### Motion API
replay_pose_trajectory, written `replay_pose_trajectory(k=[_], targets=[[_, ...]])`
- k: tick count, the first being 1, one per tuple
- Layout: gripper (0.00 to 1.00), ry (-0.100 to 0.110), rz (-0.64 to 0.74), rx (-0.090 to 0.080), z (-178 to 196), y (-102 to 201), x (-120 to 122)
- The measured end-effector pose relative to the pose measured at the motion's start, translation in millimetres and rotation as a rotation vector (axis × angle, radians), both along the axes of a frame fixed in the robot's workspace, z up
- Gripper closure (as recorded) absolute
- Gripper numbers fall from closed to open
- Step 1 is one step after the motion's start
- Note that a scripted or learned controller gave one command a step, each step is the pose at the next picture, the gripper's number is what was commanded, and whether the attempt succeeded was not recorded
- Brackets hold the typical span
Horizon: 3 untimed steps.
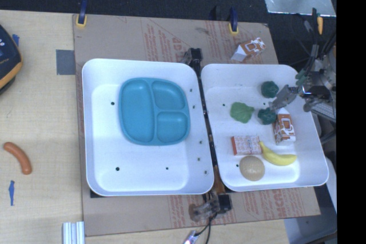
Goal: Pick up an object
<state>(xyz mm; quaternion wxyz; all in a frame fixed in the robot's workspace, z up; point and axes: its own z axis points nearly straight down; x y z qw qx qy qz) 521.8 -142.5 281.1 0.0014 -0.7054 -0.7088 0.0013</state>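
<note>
The right white bin (320,148) holds several small items. Two dark green lumps (269,88) (266,116) lie toward its far right, with a lighter green piece (242,112) to their left. Two red-and-white cartons (284,128) (246,144), a yellow banana (278,157) and a beige ball (251,168) lie toward the front. My gripper (289,97) reaches in over the bin's right rim, low between the two dark green lumps and just above the upright carton. I see nothing held in it.
The left white bin (100,151) bears a blue divided plate (154,111). A small carton (250,49) lies on the cardboard behind the right bin. A sausage (18,157) and a black-and-yellow device (7,60) sit on the wooden bench at far left.
</note>
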Motion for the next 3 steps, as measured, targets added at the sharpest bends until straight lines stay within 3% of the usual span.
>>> replay_pose_trajectory(k=[1,2,3], targets=[[0.0,0.0,-0.001,-0.001,-81.8,-69.9,-12.6],[0.0,-0.003,0.001,-0.002,-188.6,-69.6,43.2],[0.0,-0.002,-0.001,0.0,-188.8,-69.2,132.5]])
